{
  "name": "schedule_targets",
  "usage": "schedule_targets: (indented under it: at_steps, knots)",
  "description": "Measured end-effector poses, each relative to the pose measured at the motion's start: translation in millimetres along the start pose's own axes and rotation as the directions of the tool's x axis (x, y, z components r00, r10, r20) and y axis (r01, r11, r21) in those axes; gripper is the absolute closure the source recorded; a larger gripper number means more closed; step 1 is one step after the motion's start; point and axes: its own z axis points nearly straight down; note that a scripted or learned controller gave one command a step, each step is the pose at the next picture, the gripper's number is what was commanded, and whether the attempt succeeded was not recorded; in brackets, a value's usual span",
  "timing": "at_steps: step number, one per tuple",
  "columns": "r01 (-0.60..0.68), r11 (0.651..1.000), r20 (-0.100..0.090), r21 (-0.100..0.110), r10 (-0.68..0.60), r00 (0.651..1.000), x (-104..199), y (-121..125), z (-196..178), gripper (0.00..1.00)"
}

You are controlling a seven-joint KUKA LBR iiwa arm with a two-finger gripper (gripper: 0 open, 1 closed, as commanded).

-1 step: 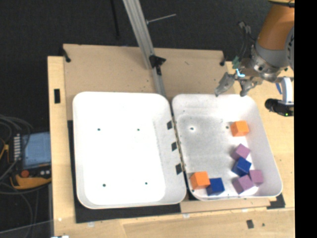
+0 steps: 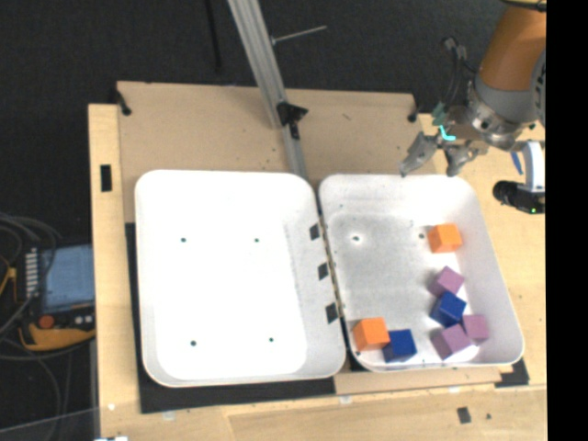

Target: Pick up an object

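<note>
Camera view has my claw (image 2: 435, 159) hanging over the right bin's (image 2: 386, 274) far edge, fingers spread apart, gripping nothing; cubes sit along its right and near sides.

Arm (image 2: 516, 35) cut off at the top right edge — only orange band and wrist seen. Cables (image 2: 23, 274) at left run off frame. Purple block (image 2: 454, 340) partly hides its neighbour (image 2: 477, 326).

- Two bins (image 2: 230, 274): white.
- Two blocks (image 2: 445, 237): orange.
- Two blocks (image 2: 449, 309): blue.
- Three blocks (image 2: 448, 280): purple.
- Arm (image 2: 513, 44): orange band, grey wrist.
- Bench (image 2: 276, 118): tan.
</note>
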Motion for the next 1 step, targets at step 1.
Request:
schedule_targets:
  at_steps: [1]
  knots:
    - [0.0, 1.0, -0.002, 0.004, 0.0, 1.0, 6.3, -6.8, 57.1, 0.0]
